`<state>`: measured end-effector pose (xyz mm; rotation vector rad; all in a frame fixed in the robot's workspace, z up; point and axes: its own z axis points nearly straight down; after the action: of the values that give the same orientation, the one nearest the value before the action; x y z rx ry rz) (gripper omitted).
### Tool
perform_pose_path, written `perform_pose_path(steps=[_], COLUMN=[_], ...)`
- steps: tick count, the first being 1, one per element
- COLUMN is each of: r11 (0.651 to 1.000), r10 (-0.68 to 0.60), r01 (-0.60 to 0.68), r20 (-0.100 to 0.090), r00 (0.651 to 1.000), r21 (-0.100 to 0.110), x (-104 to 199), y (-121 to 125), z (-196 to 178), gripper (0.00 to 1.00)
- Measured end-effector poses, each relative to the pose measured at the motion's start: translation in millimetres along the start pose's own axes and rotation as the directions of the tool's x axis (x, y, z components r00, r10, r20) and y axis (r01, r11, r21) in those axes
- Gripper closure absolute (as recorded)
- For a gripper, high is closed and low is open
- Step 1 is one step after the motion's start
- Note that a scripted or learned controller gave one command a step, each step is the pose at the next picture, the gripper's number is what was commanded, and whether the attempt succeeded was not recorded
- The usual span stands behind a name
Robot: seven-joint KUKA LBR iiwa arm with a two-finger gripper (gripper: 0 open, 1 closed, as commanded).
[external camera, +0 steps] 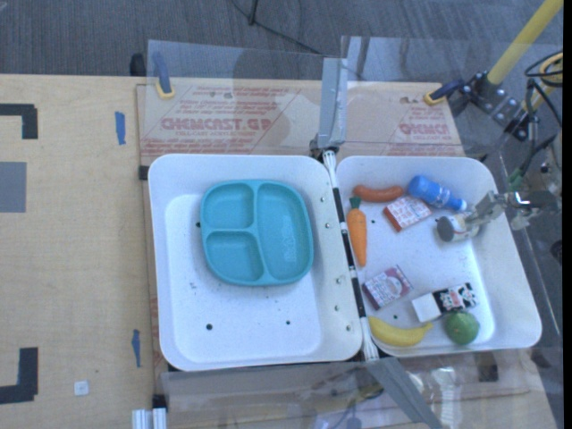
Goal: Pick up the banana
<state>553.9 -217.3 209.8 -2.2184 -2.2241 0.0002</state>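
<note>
Banana (399,332) in right bin (500,266), near-left corner, close against the near wall and next to the wall shared with the other bin. Long axis runs left-right along the near wall. Belly bows toward that wall and both tips curl away from it. Right tip just beside lime (462,327). Pink carton (387,286) lies just beyond. My own grip, open or closed: cannot tell.
</note>
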Motion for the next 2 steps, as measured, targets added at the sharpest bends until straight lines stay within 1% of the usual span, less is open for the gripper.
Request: perform_pose_path(steps=[1, 2], r11=[0.963, 0.863], r10=[-0.268, -0.506], r01=[0.268, 0.506], r20=[0.004, 0.001], r00=[0.963, 0.863], r21=[-0.004, -0.002], x=[39, 56], y=[12, 2], z=[-43, 107], gripper=[0.00, 0.00])
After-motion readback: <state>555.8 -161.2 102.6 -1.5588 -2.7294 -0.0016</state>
